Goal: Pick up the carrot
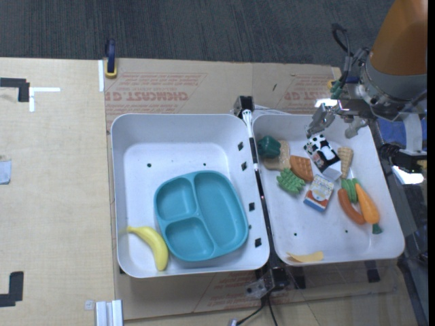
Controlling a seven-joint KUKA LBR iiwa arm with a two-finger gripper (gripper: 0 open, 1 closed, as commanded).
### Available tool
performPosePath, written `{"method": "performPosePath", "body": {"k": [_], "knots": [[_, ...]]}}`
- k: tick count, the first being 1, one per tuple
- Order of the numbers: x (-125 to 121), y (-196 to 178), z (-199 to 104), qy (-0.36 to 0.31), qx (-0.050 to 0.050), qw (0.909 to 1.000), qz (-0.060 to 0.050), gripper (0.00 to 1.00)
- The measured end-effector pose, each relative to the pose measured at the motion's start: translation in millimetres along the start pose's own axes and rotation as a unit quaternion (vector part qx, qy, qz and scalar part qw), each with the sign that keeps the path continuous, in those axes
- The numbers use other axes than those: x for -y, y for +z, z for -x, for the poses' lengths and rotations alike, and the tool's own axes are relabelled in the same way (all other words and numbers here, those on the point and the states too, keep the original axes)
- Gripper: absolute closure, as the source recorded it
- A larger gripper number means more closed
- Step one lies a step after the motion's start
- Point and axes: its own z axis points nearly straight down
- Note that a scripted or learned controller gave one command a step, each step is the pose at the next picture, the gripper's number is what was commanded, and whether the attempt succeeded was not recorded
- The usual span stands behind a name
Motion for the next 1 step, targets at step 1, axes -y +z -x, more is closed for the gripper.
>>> {"method": "performPosePath", "body": {"k": [1], "knots": [[-10.8,87.1,-27.3,-0.016,0.000,0.9999,0.000,0.00]]}}
